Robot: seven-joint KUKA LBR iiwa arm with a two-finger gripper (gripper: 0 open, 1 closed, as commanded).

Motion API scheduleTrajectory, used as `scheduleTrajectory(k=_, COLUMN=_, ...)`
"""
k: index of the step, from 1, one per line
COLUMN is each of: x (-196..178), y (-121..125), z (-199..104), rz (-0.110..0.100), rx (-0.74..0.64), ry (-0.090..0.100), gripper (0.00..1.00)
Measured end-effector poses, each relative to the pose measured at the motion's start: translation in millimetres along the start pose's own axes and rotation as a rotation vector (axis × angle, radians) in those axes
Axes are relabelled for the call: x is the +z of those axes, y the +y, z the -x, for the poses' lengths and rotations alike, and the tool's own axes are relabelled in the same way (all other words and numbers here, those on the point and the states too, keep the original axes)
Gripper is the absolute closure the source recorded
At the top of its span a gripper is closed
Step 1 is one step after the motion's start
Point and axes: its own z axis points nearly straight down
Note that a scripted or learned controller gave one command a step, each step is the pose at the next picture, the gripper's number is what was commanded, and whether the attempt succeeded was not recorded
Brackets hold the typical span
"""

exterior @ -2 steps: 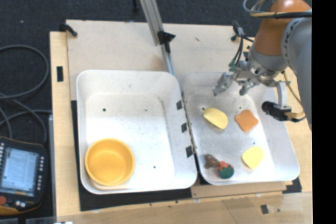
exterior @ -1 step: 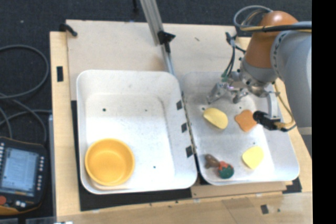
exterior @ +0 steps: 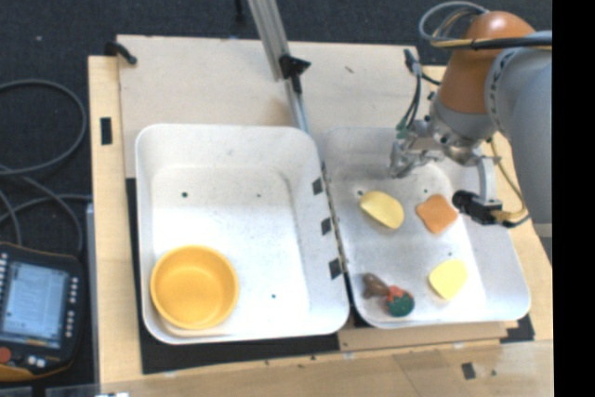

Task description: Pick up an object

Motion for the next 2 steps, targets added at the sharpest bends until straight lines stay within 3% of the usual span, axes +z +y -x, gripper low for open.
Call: scheduleTrajectory(k=2, x=-115, y=-6, z=9, rz=0.004, rx=0.001, ry=0.002, gripper=1.00)
